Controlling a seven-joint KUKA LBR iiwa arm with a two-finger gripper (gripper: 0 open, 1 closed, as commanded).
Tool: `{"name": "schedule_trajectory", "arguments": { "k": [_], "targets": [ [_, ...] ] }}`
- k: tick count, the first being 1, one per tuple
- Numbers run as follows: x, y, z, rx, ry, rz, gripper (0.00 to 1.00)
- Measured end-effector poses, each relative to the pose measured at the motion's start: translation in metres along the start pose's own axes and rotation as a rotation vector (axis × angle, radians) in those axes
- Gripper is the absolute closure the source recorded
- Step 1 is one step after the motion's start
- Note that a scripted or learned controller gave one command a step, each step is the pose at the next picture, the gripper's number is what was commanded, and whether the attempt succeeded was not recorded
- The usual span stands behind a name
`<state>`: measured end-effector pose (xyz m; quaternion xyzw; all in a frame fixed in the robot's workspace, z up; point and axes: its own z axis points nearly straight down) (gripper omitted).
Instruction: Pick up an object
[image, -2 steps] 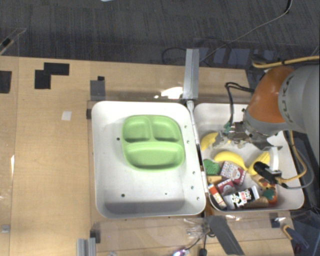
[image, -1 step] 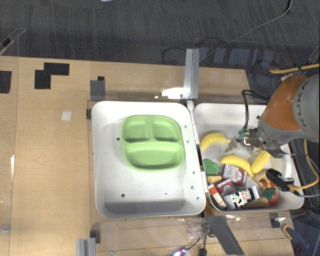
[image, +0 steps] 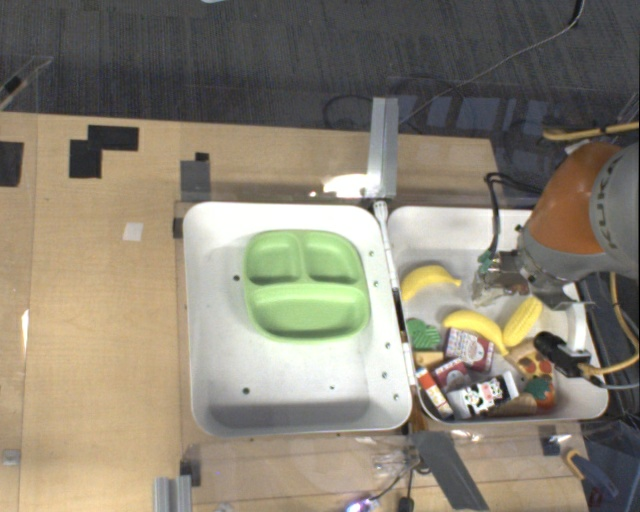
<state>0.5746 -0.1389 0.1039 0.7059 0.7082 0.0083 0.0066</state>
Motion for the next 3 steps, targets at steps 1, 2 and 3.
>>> {"name": "schedule_trajectory", "arguments": {
  "k": [1, 2, 3],
  "targets": [
    [-0.019, -0.024, 0.011, 0.002, -0.004, -0.177, 1.0],
    [-0.021, -0.024, 0.011, 0.001, -0.008, -0.175, 0.0],
    [-0.01, 0.048, 0.015, 0.007, -0.004, -0.133, 0.0]
  ]
}}
